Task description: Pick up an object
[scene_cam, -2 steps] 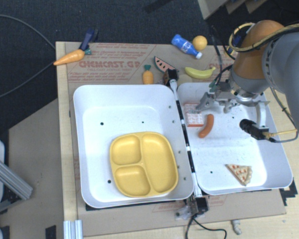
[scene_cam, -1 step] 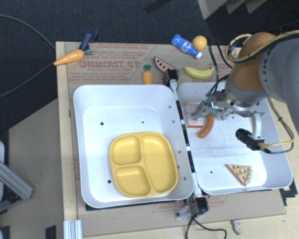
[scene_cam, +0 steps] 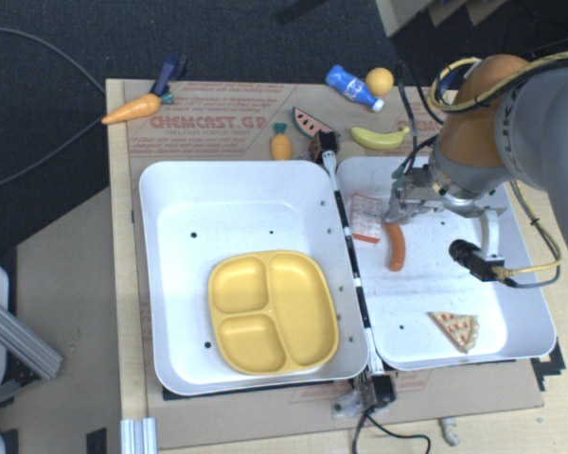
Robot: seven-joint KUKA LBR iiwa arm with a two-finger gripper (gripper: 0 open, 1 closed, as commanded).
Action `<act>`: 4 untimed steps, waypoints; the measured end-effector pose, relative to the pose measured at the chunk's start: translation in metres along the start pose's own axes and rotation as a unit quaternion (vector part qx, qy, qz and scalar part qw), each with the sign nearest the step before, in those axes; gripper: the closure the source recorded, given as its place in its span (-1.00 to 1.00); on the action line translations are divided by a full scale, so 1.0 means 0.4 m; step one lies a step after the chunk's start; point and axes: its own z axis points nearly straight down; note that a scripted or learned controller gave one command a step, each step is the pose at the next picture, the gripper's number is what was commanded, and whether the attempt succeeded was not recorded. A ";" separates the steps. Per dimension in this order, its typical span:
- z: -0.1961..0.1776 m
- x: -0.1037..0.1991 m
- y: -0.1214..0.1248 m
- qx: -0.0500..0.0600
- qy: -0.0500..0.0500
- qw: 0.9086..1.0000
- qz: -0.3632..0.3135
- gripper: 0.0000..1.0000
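Note:
In the right bin an orange-red sausage lies upright near the left wall. My gripper hangs low just above the sausage's top end, reaching in from the right. A pizza slice lies near the bin's front. Just left of the gripper, by the divider, lies a clear packet with a small red piece below it. I see nothing held in the gripper.
The left bin holds a yellow divided plate. Behind the bins on the bench lie a carrot, a watermelon slice, a banana, a blue bottle and a yellow ball.

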 end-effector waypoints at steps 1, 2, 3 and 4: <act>-0.211 0.157 -0.123 0.009 0.000 1.000 -0.001 1.00; -0.209 0.156 -0.124 0.010 0.000 1.000 -0.001 -1.00; -0.088 0.004 -0.076 0.010 0.000 1.000 0.000 -1.00; 0.033 0.008 -0.054 0.009 0.001 1.000 -0.001 -1.00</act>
